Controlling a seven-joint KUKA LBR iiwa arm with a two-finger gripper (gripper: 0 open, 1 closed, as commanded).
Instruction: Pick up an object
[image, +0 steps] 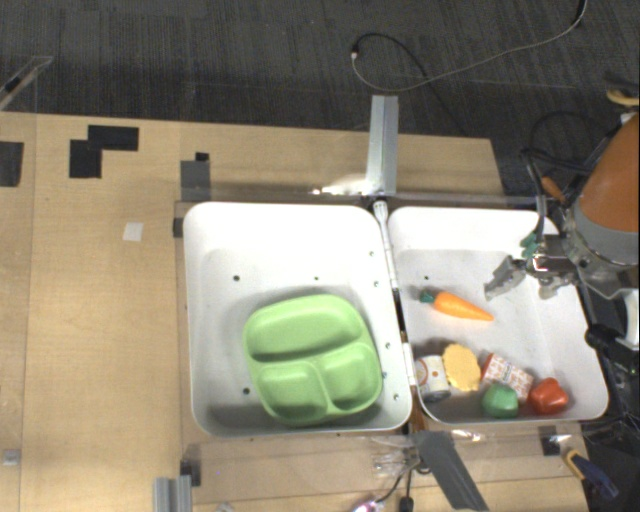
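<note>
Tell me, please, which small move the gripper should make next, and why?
Probably move left and down toward the carrot. The gripper hangs over the right bin just beside it, holding nothing, and the carrot lies apart from the other items.

green divided plate (313, 357), orange carrot (460, 306) with green tip, red pepper (548, 396), white bins (210, 260)
</note>
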